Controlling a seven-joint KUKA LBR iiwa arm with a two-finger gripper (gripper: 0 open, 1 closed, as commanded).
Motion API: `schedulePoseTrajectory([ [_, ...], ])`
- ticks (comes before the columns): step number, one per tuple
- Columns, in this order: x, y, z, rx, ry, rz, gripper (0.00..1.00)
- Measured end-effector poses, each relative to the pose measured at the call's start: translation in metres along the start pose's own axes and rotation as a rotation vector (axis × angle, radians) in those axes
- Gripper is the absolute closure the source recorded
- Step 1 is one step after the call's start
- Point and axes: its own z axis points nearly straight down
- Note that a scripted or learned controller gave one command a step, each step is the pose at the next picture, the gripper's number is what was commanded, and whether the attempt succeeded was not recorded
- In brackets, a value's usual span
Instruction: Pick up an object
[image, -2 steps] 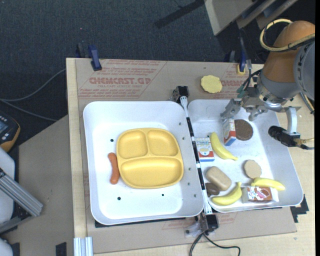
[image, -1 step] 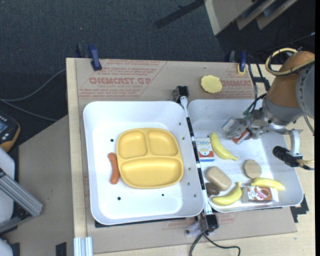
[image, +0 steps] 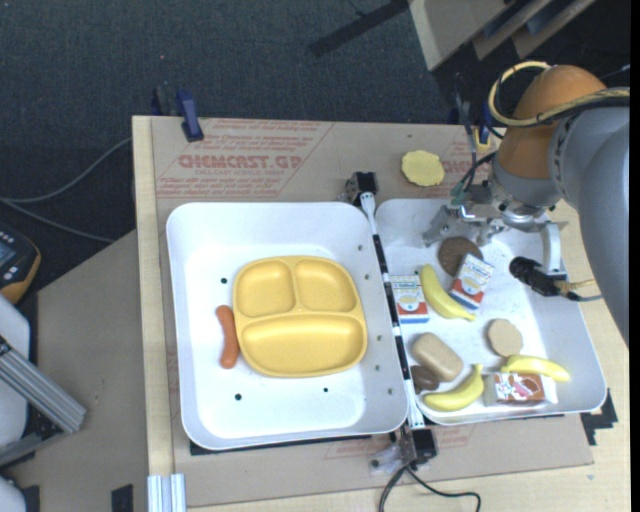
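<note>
A: In the camera view, where does the gripper (image: 468, 232) stand?

B: At the far end of the right bin (image: 575, 330), just above a brown round piece (image: 457, 250). Whether it grips anything, I cannot tell.

A: The nearest pickable thing?

B: That piece, directly beneath; the banana (image: 441, 295) lies just nearer the camera, long axis running diagonally toward the bin's middle.

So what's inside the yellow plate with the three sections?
Nothing is inside the yellow plate; all three sections look bare. A toy hot dog lies beside it in the left bin. What is under the plate is covered.
</note>
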Motion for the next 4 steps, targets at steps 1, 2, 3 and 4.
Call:
schedulePoseTrajectory([
  [1, 0.010, -0.047, 0.000, 0.011, 0.003, 0.007, 0.00],
  [2, 0.009, -0.044, -0.012, 0.005, 0.001, 0.006, 1.00],
  [3, 0.038, -0.067, -0.017, 0.009, 0.003, 0.005, 1.00],
  [4, 0.043, -0.106, -0.061, 0.008, 0.003, 0.007, 1.00],
])
